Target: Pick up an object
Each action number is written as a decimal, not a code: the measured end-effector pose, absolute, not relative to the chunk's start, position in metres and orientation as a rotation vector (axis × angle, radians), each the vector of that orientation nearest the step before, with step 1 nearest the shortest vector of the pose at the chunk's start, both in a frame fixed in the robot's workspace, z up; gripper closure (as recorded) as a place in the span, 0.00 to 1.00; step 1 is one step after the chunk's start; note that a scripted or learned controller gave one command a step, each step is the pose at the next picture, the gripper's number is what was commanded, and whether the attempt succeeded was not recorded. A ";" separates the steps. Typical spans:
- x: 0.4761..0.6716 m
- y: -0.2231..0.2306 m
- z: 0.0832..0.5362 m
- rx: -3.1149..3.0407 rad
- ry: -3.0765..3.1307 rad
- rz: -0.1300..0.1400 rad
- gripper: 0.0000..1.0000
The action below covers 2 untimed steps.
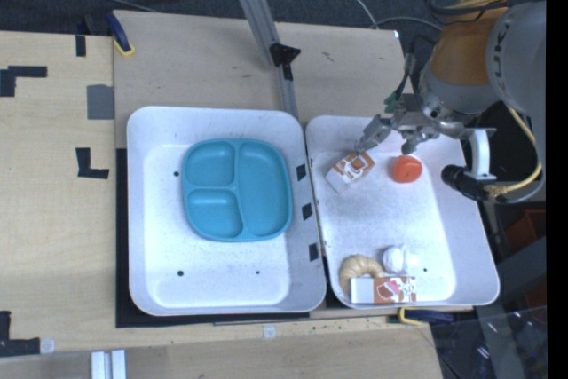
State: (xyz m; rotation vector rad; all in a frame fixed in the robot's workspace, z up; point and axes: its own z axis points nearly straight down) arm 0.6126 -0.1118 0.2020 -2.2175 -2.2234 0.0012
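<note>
Plywood table under you carries two white bins; in the right bin [461,275] your hand [396,134] hangs open and empty, just above the small carton [351,169] and beside the red ball [406,169]. Nothing is lifted yet, so the whole grasp remains.

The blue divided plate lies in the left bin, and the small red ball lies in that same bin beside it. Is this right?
Not quite. The camera view shows the blue divided plate in the left bin, but the small red ball lies in the right bin, near the gripper.
</note>
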 end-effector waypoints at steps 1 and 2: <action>0.613 -0.112 0.202 -2.218 -2.223 0.001 0.00; 0.607 -0.115 0.157 -2.217 -2.221 0.007 0.00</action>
